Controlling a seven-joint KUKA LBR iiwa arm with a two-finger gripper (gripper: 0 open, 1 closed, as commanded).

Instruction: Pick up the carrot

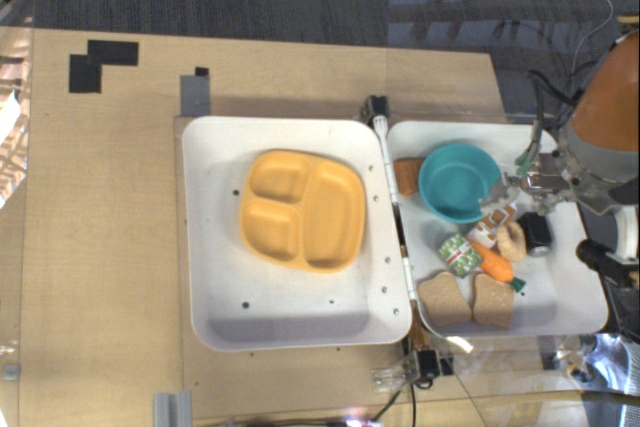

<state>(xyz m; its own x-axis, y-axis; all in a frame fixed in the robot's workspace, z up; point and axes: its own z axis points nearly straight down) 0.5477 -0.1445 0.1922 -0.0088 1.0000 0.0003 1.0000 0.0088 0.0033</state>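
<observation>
Carrot (497, 267) in right bin (590, 310), lying flat among clutter near front-centre. Long axis diagonal: orange tip toward upper left, green stub toward lower right. Hemmed in tight: green-white packet (459, 254) touching at left, two bread slices (466, 300) just below, beige lump (513, 239) just above. Teal bowl (458, 181) further back, near divider. Left bin (210, 245) roomy, holding yellow sectioned plate (303, 208) with bare floor all round. Gripper (533, 181) over right bin's back right; finger state cannot tell.

No legible text or labels
</observation>
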